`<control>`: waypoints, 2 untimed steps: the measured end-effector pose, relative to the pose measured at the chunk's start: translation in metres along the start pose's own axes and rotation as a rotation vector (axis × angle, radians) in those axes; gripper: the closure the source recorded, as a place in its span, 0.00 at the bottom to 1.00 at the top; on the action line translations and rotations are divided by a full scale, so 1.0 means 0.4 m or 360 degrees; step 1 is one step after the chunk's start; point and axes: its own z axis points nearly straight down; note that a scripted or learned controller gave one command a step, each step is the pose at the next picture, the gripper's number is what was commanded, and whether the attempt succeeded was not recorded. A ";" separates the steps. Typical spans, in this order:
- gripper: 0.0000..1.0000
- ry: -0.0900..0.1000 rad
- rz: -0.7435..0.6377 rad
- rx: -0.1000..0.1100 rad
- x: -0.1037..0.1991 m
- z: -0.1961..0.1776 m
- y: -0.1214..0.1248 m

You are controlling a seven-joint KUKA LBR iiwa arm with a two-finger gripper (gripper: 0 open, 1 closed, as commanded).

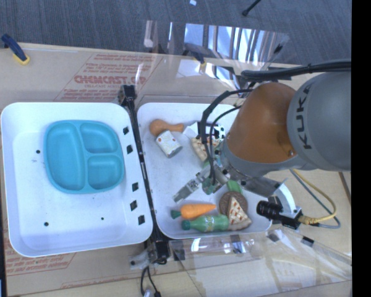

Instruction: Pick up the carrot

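Camera view: gripper open, hovering beside carrot; bottle and pizza slice crowding close, risking wrong grab.

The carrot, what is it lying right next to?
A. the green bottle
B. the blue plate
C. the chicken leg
A: the carrot lies in the right bin just above the green bottle, far from the blue plate in the left bin.
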 end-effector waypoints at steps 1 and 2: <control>0.00 -0.0007 -0.0313 -0.0021 -0.083 0.231 -0.035; 1.00 0.0002 -0.0336 -0.0012 -0.082 0.217 -0.033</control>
